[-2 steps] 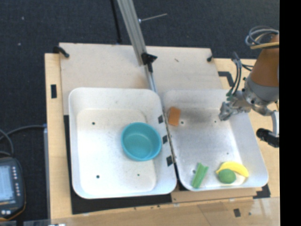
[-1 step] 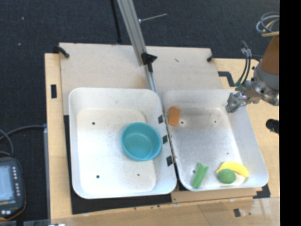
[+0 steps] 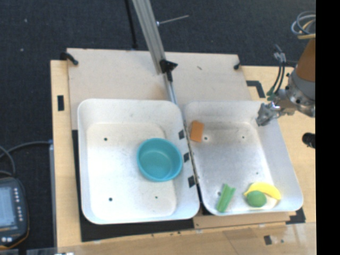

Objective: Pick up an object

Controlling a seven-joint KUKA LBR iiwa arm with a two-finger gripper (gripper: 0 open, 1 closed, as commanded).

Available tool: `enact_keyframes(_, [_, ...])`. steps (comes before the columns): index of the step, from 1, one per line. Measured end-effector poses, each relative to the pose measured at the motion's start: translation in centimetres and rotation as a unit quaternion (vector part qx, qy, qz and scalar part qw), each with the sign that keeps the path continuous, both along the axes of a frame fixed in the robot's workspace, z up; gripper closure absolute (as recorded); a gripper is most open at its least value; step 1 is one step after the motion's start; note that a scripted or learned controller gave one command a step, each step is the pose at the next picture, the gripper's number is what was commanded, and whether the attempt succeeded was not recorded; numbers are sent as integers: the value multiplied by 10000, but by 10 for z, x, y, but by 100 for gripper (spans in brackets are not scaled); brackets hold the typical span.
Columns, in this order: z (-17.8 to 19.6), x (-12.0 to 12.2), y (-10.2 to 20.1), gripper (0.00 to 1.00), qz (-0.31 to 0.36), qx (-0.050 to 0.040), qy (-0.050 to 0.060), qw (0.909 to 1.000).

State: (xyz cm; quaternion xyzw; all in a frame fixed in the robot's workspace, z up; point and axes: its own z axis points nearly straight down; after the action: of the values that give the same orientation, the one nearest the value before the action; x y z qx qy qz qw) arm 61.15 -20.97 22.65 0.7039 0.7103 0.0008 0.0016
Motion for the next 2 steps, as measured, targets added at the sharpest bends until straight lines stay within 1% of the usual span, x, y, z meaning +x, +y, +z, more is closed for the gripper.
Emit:
enact_keyframes(1, [6, 20, 56, 100, -7, 8, -3, 10000])
enact_keyframes(2, [1, 33, 101, 100, -14, 2, -2, 10000])
